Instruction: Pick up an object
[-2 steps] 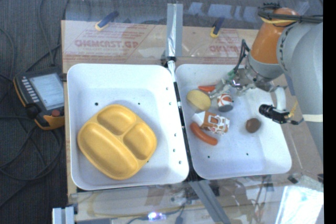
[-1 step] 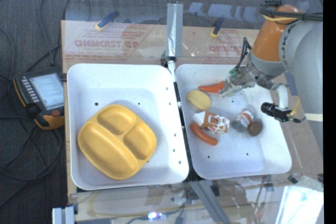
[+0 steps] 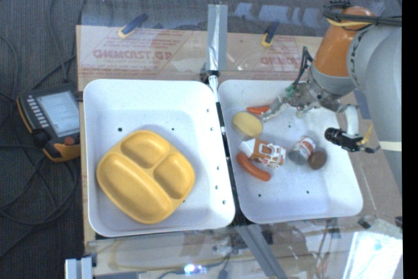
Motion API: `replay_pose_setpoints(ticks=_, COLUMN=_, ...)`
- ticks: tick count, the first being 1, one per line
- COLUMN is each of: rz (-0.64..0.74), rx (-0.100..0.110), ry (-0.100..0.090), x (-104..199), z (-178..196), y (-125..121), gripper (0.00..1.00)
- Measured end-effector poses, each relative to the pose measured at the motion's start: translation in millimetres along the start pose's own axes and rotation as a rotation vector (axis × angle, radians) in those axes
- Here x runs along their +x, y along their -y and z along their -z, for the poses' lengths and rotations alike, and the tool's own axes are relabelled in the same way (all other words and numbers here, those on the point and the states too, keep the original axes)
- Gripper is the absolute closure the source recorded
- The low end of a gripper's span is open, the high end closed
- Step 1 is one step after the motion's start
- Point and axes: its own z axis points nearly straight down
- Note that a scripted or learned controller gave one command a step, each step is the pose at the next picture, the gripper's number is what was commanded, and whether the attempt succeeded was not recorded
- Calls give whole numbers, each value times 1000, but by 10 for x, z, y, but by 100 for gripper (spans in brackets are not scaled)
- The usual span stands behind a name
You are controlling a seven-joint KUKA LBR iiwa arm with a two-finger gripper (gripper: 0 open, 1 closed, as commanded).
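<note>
Several small items lie in the right bin (image 3: 339, 202). A pale yellow potato-like piece (image 3: 247, 123) sits near its left wall, with a thin orange carrot (image 3: 258, 110) just behind it. A white and orange carton (image 3: 268, 153) rests beside a red sausage (image 3: 253, 167). Further right are a small tin can (image 3: 302, 149) and a brown round piece (image 3: 317, 159). My gripper (image 3: 279, 105) hangs low over the back of this bin, its tip right next to the carrot's right end. Nothing is visibly held.
The left bin (image 3: 104, 101) holds a yellow compartment tray (image 3: 145, 174). A metal divider post (image 3: 216, 36) stands between the bins at the back. The grey arm with its orange band (image 3: 339, 52) and a black fitting (image 3: 341, 137) crowd the right bin's right side.
</note>
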Motion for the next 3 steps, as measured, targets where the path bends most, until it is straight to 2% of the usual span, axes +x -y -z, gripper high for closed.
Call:
replay_pose_setpoints(ticks=1, rz=54, rx=-8, ry=-13, x=-270, z=-48, y=912, gripper=0)
replay_pose_setpoints(ticks=2, rz=53, rx=-10, ry=-8, x=-296, z=26, y=903, gripper=100)
replay_pose_setpoints(ticks=3, rz=159, rx=10, ry=-11, x=160, z=1380, y=610, gripper=100)
